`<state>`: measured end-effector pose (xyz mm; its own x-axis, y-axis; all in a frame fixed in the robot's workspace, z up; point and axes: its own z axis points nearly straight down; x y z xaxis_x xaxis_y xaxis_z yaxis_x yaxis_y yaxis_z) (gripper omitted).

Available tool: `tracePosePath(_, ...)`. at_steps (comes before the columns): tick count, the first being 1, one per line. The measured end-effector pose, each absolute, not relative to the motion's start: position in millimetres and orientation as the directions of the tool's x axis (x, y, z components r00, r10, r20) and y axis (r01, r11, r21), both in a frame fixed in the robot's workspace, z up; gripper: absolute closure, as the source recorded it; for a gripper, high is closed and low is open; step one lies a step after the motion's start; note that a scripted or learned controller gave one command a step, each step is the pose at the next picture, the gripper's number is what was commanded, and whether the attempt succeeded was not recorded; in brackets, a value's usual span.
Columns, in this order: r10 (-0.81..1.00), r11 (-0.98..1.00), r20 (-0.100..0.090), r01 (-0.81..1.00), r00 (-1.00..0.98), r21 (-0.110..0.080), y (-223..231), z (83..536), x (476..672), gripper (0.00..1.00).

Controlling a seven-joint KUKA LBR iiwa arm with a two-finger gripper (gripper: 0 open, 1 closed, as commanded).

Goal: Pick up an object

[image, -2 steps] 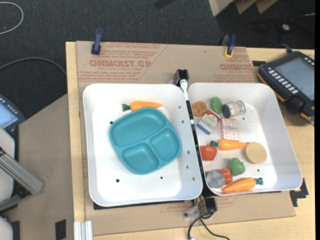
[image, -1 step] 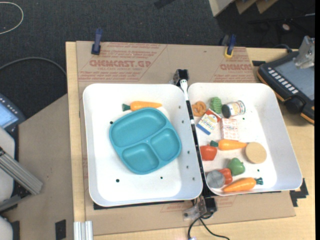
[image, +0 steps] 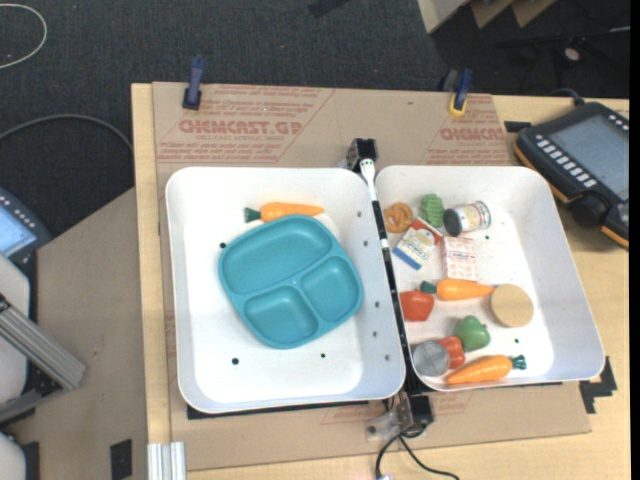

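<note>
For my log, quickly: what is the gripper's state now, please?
Gripper: its state cannot be told from this camera view.

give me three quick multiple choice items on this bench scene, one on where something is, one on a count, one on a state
1. Where does the teal divided plate lie?
A. in the left bin
B. in the right bin
C. on the cardboard outside the bins

2. How many carrots are in the two bins together?
A. one
B. three
C. five

3. How does the small jar rest?
A. upright
B. on its side
C. stacked on the plate

Answers:
1. A, the plate sits on the floor of the left bin.
2. B, one carrot lies above the plate, and two more lie in the right bin.
3. B, the jar lies on its side near the right bin's far edge.
</note>
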<state>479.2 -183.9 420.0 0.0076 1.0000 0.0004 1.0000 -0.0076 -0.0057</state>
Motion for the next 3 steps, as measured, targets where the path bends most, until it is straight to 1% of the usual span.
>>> tracePosePath(1,1.0,-0.005,0.0,1.0,0.005,-0.003,-226,389,478.5,1.0)
tracePosePath(2,1.0,0.008,-0.005,1.0,-0.007,0.019,-172,525,480.4,1.0)
tracePosePath(3,1.0,-0.006,0.002,1.0,0.006,-0.01,-226,411,478.0,1.0)
